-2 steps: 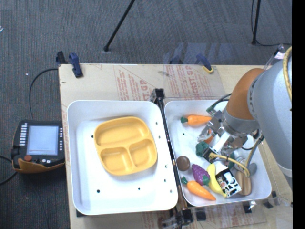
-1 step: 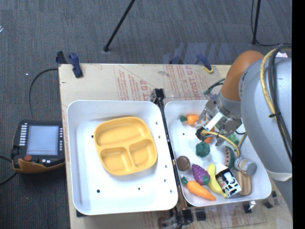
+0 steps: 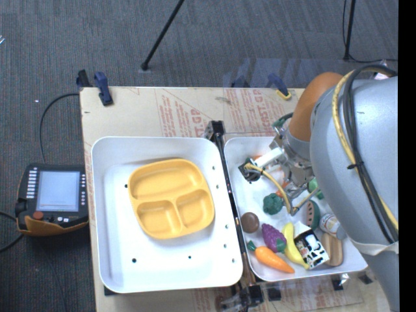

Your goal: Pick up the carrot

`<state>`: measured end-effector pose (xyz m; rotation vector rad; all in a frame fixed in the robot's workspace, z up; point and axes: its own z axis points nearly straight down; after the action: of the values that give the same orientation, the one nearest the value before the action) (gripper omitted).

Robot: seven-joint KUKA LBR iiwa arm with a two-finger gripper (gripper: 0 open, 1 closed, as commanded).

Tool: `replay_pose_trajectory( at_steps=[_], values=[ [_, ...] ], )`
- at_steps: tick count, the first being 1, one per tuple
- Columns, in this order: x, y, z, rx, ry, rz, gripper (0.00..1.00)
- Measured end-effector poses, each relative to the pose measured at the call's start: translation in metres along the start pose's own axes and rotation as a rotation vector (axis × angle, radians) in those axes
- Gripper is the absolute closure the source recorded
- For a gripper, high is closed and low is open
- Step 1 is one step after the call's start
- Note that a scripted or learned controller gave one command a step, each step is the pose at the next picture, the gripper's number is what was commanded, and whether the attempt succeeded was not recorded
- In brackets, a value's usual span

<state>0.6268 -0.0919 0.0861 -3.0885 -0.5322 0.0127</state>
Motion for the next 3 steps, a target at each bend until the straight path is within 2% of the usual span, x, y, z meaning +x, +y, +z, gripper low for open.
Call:
replay_pose_trajectory(
  at_steps=[1, 2, 3],
  values=[
    [-0.065, -0.013, 0.001, 0.000, 0.000, 0.083, 0.00],
    [0.004, 0.002, 0.000, 0.003, -0.009, -0.079, 0.00],
    [0.005, 0.001, -0.010, 0.004, -0.008, -0.084, 1.00]
  ],
)
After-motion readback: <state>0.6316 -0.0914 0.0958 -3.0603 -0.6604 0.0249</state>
